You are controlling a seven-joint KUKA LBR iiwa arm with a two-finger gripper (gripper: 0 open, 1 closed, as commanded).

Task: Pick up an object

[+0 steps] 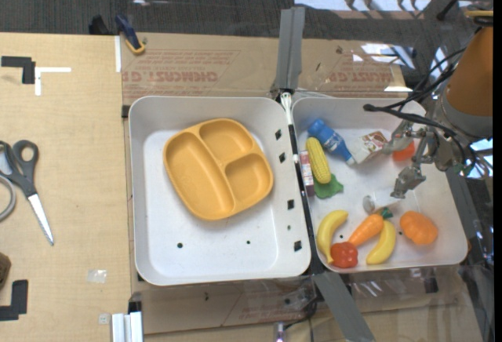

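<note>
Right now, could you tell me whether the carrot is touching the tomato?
Touching: the camera view shows the carrot tip resting against the tomato.

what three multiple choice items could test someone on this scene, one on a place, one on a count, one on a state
1. Where does the yellow divided plate lie?
A. in the left bin
B. in the right bin
C. on the wooden bench beside the scissors

2. How many bananas lie in the right bin?
A. none
B. two
C. four

3. How does the end effector stand to the toys?
A. it hangs over the right bin with nothing seen between its fingers
B. it holds the corn cob lifted high
C. it rests on the yellow plate

Answers:
1. A, the plate sits inside the left bin, tilted at an angle to its walls.
2. B, one banana lies left of the carrot and another banana right of it.
3. A, it hangs above bare bin floor, and the corn cob lies in the bin.
</note>
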